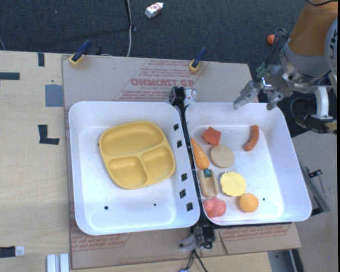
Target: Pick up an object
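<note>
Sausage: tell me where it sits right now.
The sausage lies in the right bin, near its upper right corner, right of the orange wedge and above the round tan biscuit.

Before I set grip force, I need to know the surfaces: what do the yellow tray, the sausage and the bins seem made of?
Yellow tray: likely moulded plastic, matte, one even colour with soft rounded dividers. Sausage: probably toy plastic or rubber, smooth, with a faint sheen; which one is unclear. Bins: thin white plastic by the look, smooth, with rounded moulded rims and slight gloss.
</note>
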`<state>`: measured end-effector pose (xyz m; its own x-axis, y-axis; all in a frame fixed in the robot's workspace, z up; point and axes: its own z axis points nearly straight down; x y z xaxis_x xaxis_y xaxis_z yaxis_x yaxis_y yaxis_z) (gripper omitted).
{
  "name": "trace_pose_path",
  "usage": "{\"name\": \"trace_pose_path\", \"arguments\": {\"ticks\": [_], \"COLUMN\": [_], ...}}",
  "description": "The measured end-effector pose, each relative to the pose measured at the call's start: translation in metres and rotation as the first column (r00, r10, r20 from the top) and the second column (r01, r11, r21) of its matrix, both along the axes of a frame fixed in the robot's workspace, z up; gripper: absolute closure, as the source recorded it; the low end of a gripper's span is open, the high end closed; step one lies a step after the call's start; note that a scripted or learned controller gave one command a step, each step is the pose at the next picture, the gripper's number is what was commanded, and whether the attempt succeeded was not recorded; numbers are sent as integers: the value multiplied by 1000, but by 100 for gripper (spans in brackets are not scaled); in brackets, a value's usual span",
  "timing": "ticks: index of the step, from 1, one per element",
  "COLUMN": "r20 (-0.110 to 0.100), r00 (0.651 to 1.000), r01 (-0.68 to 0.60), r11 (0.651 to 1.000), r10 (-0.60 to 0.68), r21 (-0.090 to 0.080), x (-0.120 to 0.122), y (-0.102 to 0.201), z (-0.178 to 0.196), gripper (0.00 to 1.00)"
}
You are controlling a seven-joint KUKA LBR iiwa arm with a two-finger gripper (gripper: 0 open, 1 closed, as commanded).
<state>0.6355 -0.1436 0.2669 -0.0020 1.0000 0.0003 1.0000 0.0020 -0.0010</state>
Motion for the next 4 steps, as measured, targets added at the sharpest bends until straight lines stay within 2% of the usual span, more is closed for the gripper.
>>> {"name": "trace_pose_path", "arguments": {"ticks": [1,2,3,4], "r20": [-6,1,4,4], "r00": [1000,1000,1000,1000], "r01": [7,0,1,-1], "r11": [1000,1000,1000,1000], "r10": [-7,0,-1,1], "r21": [-2,-2,-3,-1], "x": [-1,1,-23,17], "y": [-85,-70,-80,-79], "z": [-99,-187,-181,-181], "gripper": [0,0,0,0]}}
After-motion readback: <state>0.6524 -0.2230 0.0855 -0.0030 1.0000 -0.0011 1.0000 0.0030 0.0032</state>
